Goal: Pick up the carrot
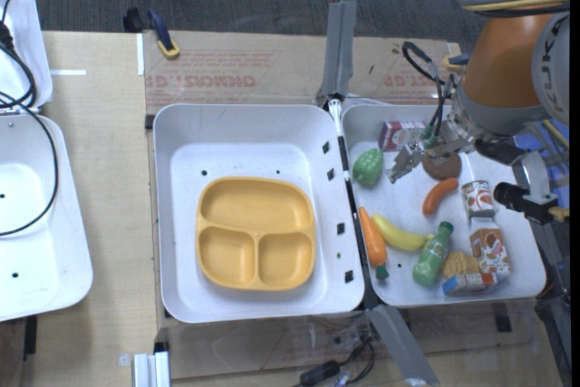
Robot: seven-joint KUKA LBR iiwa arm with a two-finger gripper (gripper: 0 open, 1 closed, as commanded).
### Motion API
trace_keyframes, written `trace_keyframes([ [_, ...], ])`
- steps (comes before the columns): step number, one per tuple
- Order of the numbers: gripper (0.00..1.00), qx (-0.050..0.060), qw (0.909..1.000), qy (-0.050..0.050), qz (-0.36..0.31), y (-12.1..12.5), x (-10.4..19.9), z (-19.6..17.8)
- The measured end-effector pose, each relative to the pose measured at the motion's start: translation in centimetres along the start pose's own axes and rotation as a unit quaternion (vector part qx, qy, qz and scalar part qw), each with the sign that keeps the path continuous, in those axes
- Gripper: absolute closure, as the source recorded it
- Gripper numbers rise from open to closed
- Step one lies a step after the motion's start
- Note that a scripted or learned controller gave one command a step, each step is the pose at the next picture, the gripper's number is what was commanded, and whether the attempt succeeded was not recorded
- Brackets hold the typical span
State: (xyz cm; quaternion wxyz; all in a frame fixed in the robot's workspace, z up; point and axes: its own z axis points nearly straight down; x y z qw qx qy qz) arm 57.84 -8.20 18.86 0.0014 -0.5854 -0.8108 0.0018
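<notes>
One carrot lies well below-left of gripper

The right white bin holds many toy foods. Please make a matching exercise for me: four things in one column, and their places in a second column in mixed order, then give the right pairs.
Things:
1. orange plastic carrot
2. yellow plastic banana
3. green plastic bottle
4. yellow divided plastic plate

Places:
A. in the left white bin
B. along the right bin's left wall
C. lying between the carrot and the bottle
D. near the front of the right white bin, right of the banana

Pairs: 1-B, 2-C, 3-D, 4-A
</notes>
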Motion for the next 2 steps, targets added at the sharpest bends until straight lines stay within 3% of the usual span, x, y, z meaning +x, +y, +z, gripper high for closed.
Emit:
trace_keyframes([
  [1, 0.0, 0.001, 0.9979, 0.002, -0.064, -9.0, -1.0, 8.4],
  [2, 0.0, 0.0, 0.9935, 0.0, -0.114, -6.4, 9.5, 0.0],
])
